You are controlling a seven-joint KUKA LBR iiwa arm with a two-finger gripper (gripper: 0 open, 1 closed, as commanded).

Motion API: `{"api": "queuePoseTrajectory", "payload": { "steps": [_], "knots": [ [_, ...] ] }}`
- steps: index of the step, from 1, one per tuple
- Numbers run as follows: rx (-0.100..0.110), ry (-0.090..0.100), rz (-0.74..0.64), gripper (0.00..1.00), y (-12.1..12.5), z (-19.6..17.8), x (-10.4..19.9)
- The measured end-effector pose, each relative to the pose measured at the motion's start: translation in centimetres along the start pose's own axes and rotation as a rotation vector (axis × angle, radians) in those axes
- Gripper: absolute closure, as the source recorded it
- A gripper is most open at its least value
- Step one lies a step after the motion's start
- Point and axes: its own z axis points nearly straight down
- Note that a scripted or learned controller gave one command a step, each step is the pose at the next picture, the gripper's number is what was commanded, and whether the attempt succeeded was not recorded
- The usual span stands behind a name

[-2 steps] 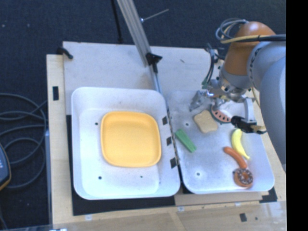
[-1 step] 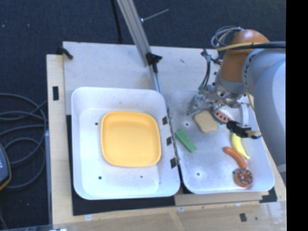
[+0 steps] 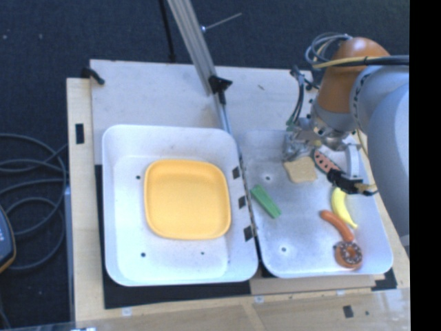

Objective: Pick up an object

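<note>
The right bin (image 3: 296,254) holds a tan bread-like slab (image 3: 300,171), a green block (image 3: 264,201), a yellow banana (image 3: 342,206), an orange sausage (image 3: 337,224), a brown donut (image 3: 349,254) and a red-and-dark strip (image 3: 322,160). My gripper (image 3: 298,145) hangs at the bin's far side, directly above the tan slab's far edge. The wrist above it hides how its tips stand, and nothing shows between them. The grey arm with its orange band (image 3: 348,74) comes in from the right.
The left bin (image 3: 117,254) carries a yellow square plate (image 3: 187,198). A slanted metal pole (image 3: 195,40) runs from the top down to the gap between the bins. Cables lie on the dark floor at the left.
</note>
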Motion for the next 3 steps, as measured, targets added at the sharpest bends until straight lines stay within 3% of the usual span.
{"api": "queuePoseTrajectory", "payload": {
  "steps": [1,2,3],
  "knots": [
    [0.001,0.002,0.000,1.00,1.0,-5.9,-0.4],
    [0.001,0.003,0.000,1.00,0.1,-11.3,-0.2],
    [0.004,0.003,0.000,1.00,0.2,-13.9,-0.3]
  ]
}}
